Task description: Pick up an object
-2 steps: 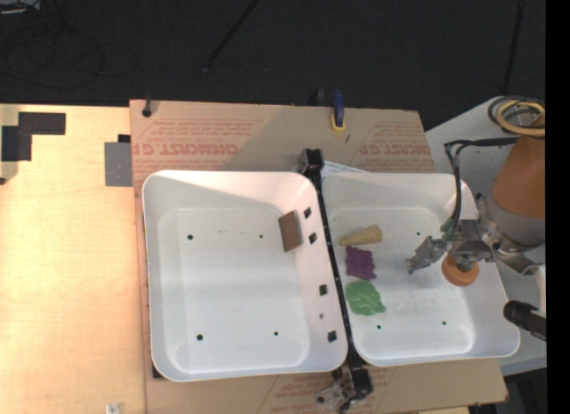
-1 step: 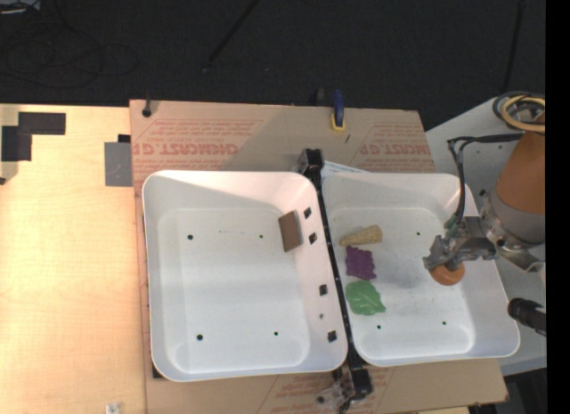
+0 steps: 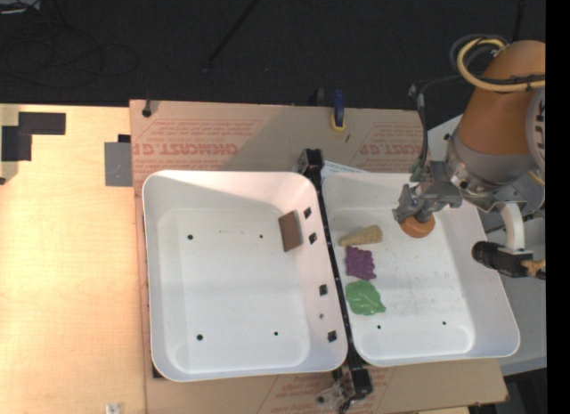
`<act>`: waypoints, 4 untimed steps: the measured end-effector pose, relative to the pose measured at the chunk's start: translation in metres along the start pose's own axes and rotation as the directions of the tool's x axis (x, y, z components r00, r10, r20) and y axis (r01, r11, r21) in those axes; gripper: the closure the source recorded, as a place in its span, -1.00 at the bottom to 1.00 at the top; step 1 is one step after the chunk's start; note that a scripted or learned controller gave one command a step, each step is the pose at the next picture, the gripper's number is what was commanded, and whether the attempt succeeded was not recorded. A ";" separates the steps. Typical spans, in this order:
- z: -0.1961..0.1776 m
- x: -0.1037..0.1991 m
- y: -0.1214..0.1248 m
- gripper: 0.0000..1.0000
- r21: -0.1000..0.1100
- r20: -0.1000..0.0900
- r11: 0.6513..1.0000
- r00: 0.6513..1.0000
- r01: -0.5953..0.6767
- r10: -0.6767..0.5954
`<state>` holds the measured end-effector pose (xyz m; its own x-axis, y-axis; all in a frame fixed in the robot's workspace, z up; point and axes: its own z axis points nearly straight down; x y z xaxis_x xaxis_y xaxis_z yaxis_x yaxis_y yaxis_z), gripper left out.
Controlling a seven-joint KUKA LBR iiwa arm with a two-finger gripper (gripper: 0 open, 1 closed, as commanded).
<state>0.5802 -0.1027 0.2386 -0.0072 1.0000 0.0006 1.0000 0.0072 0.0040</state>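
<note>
orange object point(image 3: 416, 224) sits directly under pincer point(image 3: 417, 212) in the right bin point(image 3: 481, 314); finger state can't be told.

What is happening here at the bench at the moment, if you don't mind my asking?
A grey KUKA arm reaches in from the right, its gripper down over a small orange object in the right bin. A tan piece, a purple piece and a green piece lie near that bin's left side. A brown block sits in the left bin.
</note>
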 end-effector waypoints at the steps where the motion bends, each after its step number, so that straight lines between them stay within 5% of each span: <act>1: -0.058 0.076 -0.047 1.00 0.003 -0.003 1.000 1.000 0.001 -0.001; 2: -0.006 0.097 -0.068 1.00 0.014 -0.001 1.000 1.000 -0.004 0.004; 3: -0.055 0.148 -0.021 1.00 0.001 0.000 1.000 1.000 -0.001 0.001; 4: -0.008 0.155 -0.061 1.00 0.015 0.001 1.000 1.000 -0.010 0.010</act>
